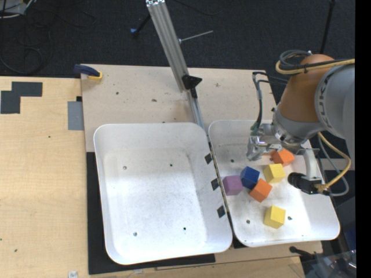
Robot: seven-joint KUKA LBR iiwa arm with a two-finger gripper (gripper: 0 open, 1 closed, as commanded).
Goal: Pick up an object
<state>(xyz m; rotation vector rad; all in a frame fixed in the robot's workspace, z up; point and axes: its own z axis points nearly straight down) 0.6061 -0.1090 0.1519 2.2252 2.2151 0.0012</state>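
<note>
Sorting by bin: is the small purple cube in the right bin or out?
In: the small purple cube lies on the right white bin's floor, by its left wall.

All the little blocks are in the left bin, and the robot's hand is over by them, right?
Not quite. The camera view shows the blocks in the right bin, not the left one: a purple block, a blue block, two orange and two yellow. The gripper is indeed over by them, just above the cluster.
</note>
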